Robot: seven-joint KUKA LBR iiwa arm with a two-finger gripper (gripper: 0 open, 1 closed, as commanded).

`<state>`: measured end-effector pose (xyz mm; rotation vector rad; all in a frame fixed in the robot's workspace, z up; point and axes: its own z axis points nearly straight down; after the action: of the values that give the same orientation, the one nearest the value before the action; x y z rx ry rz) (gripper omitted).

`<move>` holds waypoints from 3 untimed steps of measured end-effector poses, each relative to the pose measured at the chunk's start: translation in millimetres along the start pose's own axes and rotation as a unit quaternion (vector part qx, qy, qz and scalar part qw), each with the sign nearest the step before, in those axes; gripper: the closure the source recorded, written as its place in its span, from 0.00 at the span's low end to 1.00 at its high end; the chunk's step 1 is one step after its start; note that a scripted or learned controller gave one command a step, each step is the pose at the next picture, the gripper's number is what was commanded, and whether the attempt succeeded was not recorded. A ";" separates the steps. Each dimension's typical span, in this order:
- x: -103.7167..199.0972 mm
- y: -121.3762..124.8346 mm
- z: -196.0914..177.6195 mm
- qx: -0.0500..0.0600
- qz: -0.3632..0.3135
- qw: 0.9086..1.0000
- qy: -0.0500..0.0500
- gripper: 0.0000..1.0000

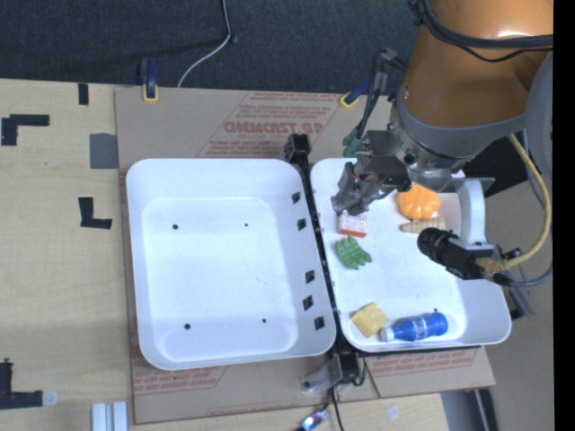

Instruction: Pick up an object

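A small carton [353, 226], white with a red band, lies in the right bin [490, 330] near its upper left corner, partly under the gripper [352, 203]. The gripper's dark metal fingers point down at the carton's top edge; whether they are spread or closed on it cannot be told from this angle. Just below the carton sits a green toy [354, 254], knobbly and leaf-like. Right of the gripper is an orange fruit [419, 203], round and matte, partly hidden by the arm's wrist. At the bin's lower edge a yellow sponge [368, 319], a soft cube, touches a blue bottle [415, 327] lying on its side with a white cap. A black cylinder [452, 253] on the arm hangs over the bin's right part. The left bin [148, 182] is smooth white plastic with rounded corners and four small dark dots. Both bins rest on a cardboard sheet [260, 124] printed in red, on a pale wooden bench [54, 268].
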<state>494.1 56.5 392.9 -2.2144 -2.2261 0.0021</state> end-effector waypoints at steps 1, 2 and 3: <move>-1.6 0.5 -10.0 0.000 0.001 1.000 -0.001 1.00; -1.6 0.8 -19.7 0.001 0.000 1.000 -0.001 1.00; -1.7 0.9 -29.2 0.002 0.000 1.000 -0.002 1.00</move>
<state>495.1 54.9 422.2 -2.2143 -2.2262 0.0093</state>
